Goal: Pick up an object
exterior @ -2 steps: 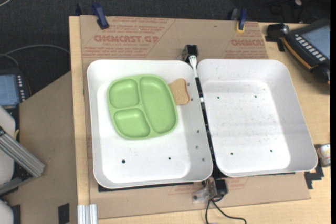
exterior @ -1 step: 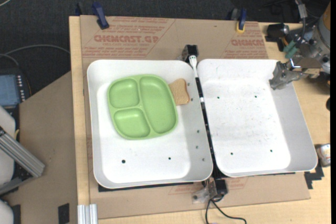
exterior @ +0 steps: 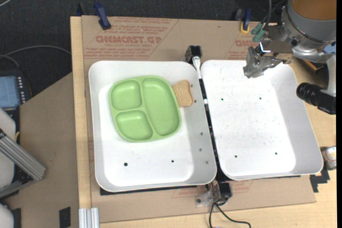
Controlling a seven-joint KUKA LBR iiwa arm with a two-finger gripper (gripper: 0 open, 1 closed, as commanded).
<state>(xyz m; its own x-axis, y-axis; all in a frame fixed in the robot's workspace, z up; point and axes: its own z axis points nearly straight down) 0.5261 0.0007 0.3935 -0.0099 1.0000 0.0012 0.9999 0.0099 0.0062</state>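
A light green divided plate [exterior: 144, 108] with three compartments lies in the left bin [exterior: 149, 168]. A tan, bread-like piece [exterior: 183, 93] rests against the plate's upper right rim. My gripper [exterior: 255, 70] hangs over the far edge of the right bin [exterior: 256, 131], well to the right of both objects. I see nothing held under it.
The two white bins sit side by side on a cardboard sheet [exterior: 133, 34]. A black clip [exterior: 193, 53] marks the far end of the seam between them. Blue clamps [exterior: 101, 15] hold the cardboard's far edge.
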